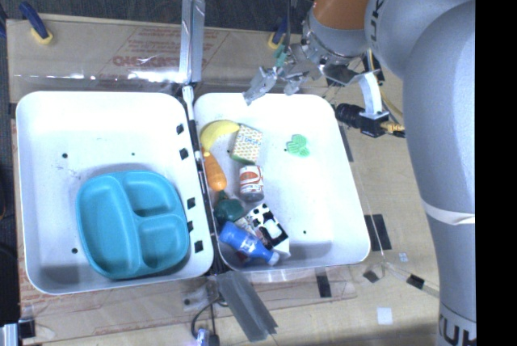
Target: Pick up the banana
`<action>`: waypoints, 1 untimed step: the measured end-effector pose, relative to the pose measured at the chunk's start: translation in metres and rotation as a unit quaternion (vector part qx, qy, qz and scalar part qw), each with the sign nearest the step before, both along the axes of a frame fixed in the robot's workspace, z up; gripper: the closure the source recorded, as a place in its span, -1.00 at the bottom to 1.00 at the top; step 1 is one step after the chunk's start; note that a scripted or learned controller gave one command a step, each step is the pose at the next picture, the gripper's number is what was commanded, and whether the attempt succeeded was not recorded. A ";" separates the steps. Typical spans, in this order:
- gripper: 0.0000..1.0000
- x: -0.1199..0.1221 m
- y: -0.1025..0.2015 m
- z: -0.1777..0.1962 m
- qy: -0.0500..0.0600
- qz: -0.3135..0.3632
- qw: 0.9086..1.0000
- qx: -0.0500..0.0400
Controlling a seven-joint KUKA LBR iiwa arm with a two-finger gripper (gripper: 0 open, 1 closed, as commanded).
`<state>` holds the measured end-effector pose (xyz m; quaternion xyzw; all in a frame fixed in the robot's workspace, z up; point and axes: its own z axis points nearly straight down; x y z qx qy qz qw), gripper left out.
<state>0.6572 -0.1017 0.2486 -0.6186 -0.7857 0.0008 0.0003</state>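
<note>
Banana (216,132) lying in right bin (323,199) at its upper-left corner, touching patterned block (247,143), gripper (271,81) hovering over bin's back rim, jaws spread, pinching nothing, well apart from banana.

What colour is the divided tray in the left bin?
Light blue; the divided tray shows plainly in the camera view, lying in the left bin.

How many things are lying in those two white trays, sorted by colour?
Yellow: 1, the banana
Orange: 1, a carrot-like piece
Green: 2, a small light green piece and a dark green one
Blue: 2, the divided plate and a bottle
Patterned or mixed: 3, a checkered block, a can, a black-and-white item
Total: 9
</note>
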 end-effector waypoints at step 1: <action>-1.00 0.000 -0.010 -0.146 -0.002 -0.053 0.999 0.000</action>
